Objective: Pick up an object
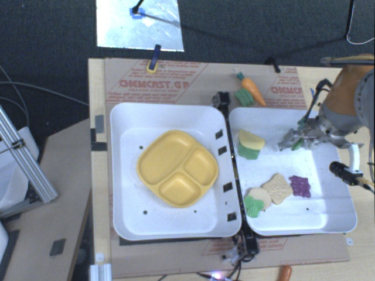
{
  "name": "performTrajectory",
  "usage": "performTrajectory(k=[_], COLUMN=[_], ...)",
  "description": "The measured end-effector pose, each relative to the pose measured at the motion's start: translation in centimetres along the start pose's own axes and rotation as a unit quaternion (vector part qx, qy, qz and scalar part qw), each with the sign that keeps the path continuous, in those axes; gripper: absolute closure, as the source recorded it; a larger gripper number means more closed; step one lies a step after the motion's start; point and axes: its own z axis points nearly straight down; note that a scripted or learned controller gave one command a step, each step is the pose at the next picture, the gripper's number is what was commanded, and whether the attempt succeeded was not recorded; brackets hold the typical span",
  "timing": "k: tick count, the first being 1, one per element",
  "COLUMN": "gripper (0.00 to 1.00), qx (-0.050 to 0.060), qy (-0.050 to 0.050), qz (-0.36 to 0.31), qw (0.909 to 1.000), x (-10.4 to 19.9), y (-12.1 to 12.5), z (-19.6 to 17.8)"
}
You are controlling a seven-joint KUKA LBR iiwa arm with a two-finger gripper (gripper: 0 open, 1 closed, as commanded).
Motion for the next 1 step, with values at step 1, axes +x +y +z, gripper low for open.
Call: performTrajectory(k=[1], gripper=[0.00], qx=[0.000], qy=[0.000], qz=[0.000], qw=[1.0000], x=[-0.05], y=[2.24], z=[-1.36])
